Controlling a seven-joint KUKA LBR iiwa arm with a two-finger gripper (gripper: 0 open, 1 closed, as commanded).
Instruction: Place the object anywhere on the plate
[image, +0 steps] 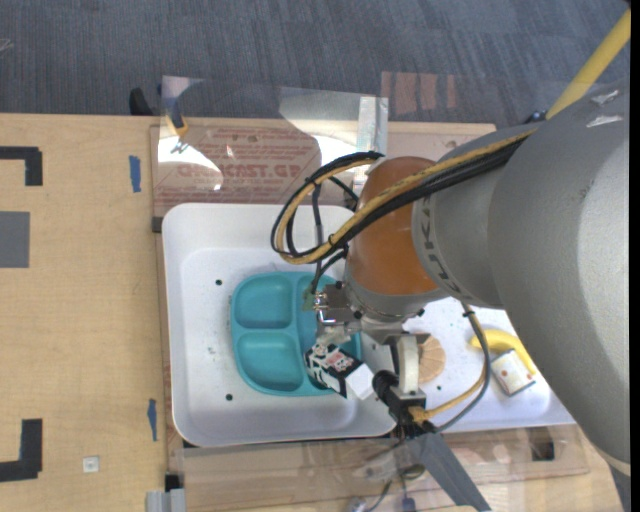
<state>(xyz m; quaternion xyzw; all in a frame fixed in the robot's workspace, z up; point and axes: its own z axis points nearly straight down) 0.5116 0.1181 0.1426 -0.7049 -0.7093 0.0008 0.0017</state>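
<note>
The grey arm (520, 220) with its orange band (395, 235) reaches in from the right and comes down over the inner edge of the left white bin (190, 300). Its gripper (335, 365) hangs at the right rim of the teal divided plate (268, 335), which lies flat in that bin with its compartments open to the camera. A small black-and-white object (330, 362) sits right at the tip of the gripper, over or on the plate's right edge near the lower compartment. The wrist hides the jaws, so I cannot tell whether they are released or clenched, nor whether the object is between them or merely lying beneath them. Black and yellow cables (310, 200) loop from the wrist above the plate. In the right bin (530, 405), well apart from the gripper, lie a banana (497, 345), a small white block (514, 374) beside it, and a round tan piece (432, 360) partly hidden by the wrist. Both bins rest on the desk (80, 300).
</note>
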